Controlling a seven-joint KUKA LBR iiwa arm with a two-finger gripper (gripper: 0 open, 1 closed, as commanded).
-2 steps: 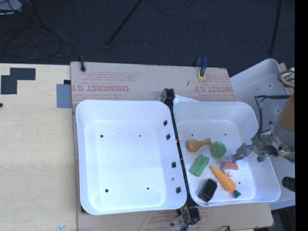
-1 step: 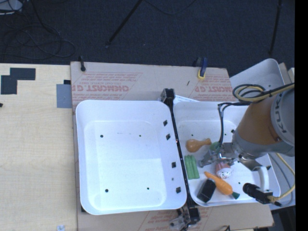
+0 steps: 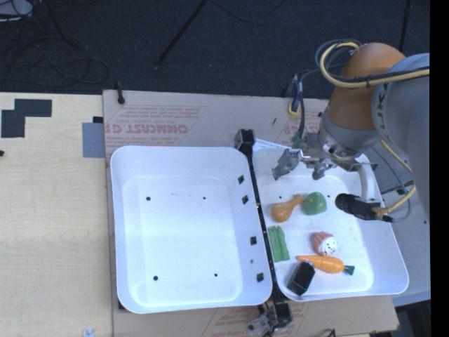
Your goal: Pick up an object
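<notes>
Descent is the step in hand, by my judgement. The gripper (image 3: 302, 166) hangs over the far part of the right bin (image 3: 384, 262), near its far-left corner, with its jaws spread apart and nothing between them.

The nearest candidates lie just in front of it, toward the bin's middle:
- **Orange drumstick toy** (image 3: 285, 208): it lies at a slant, fat end toward the bin's left wall.
- **Green lump** (image 3: 315, 203): it sits at the drumstick's thin end. I cannot tell whether the two touch.

Toward the near edge lie a flat green piece (image 3: 278, 243) by the left wall, a red-and-white toy (image 3: 324, 243), a carrot (image 3: 325, 263) and a black block (image 3: 302, 278). The left bin (image 3: 182, 223) holds nothing to grasp.

To do this well, commit to one object. The green lump looks rounded and compact, so the jaws should straddle it squarely, clear of the drumstick's tip. If a finger lands on the tip, it would likely push both things aside. The arm should come down straight before the jaws close.
</notes>
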